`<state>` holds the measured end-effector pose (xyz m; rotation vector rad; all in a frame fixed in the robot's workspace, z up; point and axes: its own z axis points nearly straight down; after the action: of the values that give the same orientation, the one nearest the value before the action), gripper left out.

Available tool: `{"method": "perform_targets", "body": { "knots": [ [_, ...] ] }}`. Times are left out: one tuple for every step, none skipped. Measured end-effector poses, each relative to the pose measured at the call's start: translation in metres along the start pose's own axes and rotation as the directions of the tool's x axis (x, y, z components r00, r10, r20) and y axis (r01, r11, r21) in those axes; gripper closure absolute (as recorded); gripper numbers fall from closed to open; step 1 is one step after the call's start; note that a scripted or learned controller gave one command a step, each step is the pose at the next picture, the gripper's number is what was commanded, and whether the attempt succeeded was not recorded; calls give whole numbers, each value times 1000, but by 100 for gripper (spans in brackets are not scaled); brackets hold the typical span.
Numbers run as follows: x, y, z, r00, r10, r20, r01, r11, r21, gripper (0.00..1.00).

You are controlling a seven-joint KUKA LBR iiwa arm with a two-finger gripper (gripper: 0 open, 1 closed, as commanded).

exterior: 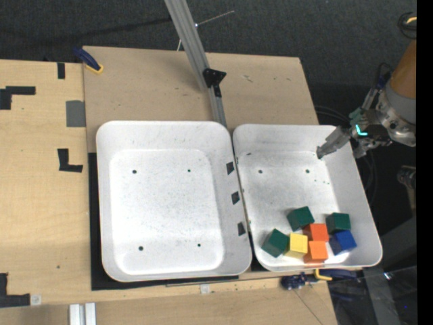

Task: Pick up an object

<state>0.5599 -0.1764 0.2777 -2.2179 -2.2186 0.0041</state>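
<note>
While blocks cluster in right bin's near corner | jaws well apart, far rim

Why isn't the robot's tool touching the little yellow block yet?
Apart. The camera view shows the tool near the right white bin's far edge, with bare bin floor between it and the small yellow cube in the near-corner cluster.

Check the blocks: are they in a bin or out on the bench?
In. All the blocks lie clustered in the near corner of the right bin, inside its rim.
</note>
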Motion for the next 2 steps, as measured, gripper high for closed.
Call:
{"method": "perform_targets", "body": {
  "knots": [
    [0,1,-2,1000,-2,1,2,1000,-4,0],
    [1,2,41,1000,-1,1,1,1000,1,0]
  ]
}}
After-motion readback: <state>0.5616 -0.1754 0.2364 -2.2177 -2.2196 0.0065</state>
